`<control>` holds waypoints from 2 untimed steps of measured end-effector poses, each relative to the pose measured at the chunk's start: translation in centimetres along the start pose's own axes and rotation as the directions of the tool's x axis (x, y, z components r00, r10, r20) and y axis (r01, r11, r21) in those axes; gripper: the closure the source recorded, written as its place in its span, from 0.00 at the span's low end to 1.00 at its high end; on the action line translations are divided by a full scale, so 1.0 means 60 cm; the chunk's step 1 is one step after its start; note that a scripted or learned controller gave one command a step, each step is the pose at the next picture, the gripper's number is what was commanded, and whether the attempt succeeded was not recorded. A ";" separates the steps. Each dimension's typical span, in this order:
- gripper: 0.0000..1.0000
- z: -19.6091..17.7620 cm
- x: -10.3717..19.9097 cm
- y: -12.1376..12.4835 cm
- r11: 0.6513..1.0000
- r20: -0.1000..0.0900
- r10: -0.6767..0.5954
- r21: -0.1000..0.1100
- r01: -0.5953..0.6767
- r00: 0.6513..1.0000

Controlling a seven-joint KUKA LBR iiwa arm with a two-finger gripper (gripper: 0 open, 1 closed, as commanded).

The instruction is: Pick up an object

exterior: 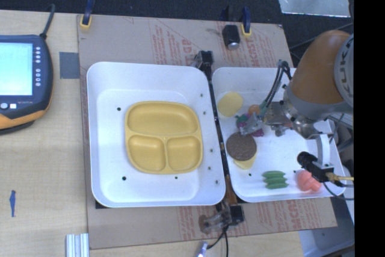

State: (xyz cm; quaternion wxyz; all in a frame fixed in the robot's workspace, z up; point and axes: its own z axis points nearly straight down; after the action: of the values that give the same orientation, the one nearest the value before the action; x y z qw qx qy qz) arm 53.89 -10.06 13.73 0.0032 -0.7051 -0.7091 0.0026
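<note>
Nearest the camera sits the left white bin [99,129] holding a yellow three-compartment plastic tray [163,135]. Over the right white bin [289,192] my gripper [257,120] hangs beside a small multicoloured toy [246,124]; its grip I cannot tell.
</note>
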 end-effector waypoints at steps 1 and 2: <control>0.00 0.077 -0.004 0.062 1.000 0.001 0.001 -0.004 -0.001 1.000; 1.00 0.057 -0.005 0.064 1.000 0.003 -0.002 -0.007 0.002 1.000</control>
State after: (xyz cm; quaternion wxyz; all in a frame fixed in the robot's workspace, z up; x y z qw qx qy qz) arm 57.72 -10.35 10.26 -0.0003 -0.7044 -0.7098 0.0014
